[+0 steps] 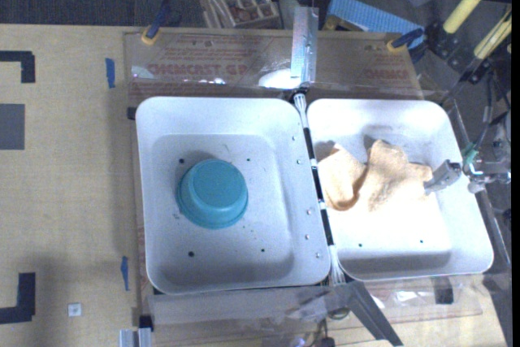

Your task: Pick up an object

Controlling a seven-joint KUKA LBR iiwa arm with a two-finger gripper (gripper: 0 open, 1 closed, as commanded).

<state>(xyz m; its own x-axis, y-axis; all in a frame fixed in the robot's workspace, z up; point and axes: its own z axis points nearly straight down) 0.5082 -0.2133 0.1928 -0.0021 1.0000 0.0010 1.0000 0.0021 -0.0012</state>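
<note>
The cloth [370, 175] looks limp and light; pinch its raised fold beside the right bin [471, 256] rim. Your gripper [443, 175] state: cannot tell.

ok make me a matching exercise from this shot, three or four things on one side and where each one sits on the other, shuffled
Things:
1. teal bowl
2. tan cloth
3. hand
4. blue tape strip

Places:
A. at the right edge of the right bin, beside the cloth's end
B. on the bench, outside the bins, to the upper left
C. lying crumpled in the right bin
D. upside down in the middle of the left bin

Pairs: 1-D, 2-C, 3-A, 4-B
</note>
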